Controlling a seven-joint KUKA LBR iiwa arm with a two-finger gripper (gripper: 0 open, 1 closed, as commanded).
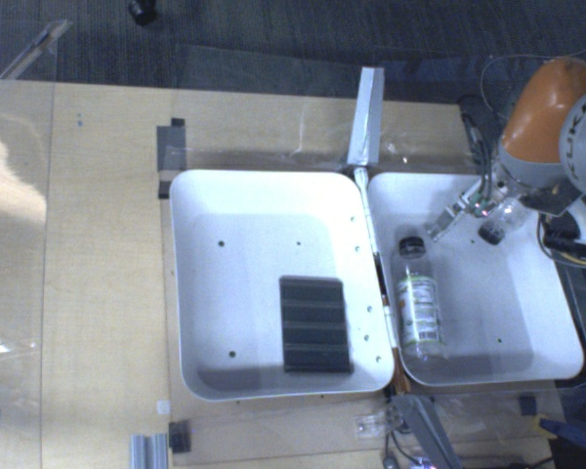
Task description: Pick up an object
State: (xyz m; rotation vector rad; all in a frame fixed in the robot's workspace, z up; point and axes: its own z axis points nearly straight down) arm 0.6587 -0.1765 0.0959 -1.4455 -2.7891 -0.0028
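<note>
Both bins are white: left bin (190,262), right bin (537,311). The ribbed block (315,324) is black. The bottle (419,306) is clear, with a black cap and a green-and-white label. The arm (557,125) is grey with an orange band. The bench (88,262) is pale wood.

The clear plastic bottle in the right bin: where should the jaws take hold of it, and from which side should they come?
Probably best at the middle of the body, from straight above. The clear plastic bottle lies on its side along the right bin's left wall, dark cap toward the far end. The jaws should close across its width; the wall side leaves little room for a finger, so some risk remains.
</note>
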